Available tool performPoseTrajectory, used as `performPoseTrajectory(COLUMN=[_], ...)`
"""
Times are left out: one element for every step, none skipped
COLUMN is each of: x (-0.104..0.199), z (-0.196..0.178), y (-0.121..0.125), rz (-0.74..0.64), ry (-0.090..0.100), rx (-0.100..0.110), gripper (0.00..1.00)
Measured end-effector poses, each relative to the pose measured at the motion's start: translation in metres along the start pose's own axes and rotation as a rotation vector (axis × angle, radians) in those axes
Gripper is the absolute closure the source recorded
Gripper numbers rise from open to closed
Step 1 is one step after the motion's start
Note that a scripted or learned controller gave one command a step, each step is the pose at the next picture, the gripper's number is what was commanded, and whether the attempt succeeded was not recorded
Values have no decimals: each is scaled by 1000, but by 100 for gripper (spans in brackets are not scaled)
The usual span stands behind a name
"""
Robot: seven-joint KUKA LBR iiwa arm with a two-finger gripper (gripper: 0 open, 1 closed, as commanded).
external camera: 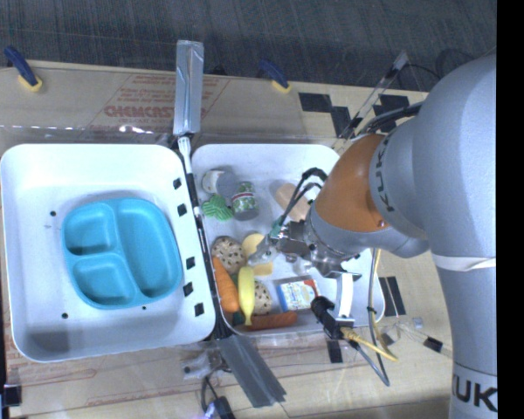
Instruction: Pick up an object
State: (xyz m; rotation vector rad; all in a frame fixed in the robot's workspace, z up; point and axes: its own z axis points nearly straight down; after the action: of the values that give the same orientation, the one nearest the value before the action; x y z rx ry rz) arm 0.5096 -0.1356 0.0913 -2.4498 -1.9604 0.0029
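Left bin (26, 234): we note a blue divided tray (122, 251) lying in its middle, nothing else with it. Right bin (271, 157): the candidate objects crowd its left and near sides. A green leafy piece (216, 206) and a small can (244, 201) sit toward the far left corner; a carrot (226, 285) and a banana (245, 295) lie along the left wall; a small printed box (294, 294) rests near the front edge.

Task progress, as we judge it: nothing is lifted yet; every item rests on the bin floor. The grasp and lift remain.

The hand (275, 244) is low over the bin's middle, just beside the yellow pieces. We cannot tell how wide it stands, and we see nothing held.
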Motion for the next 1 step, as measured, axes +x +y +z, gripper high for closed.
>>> performPoseTrajectory(x=[30], z=[0], y=[-38], rz=[26], ry=[0], rx=[-2], gripper=[0])
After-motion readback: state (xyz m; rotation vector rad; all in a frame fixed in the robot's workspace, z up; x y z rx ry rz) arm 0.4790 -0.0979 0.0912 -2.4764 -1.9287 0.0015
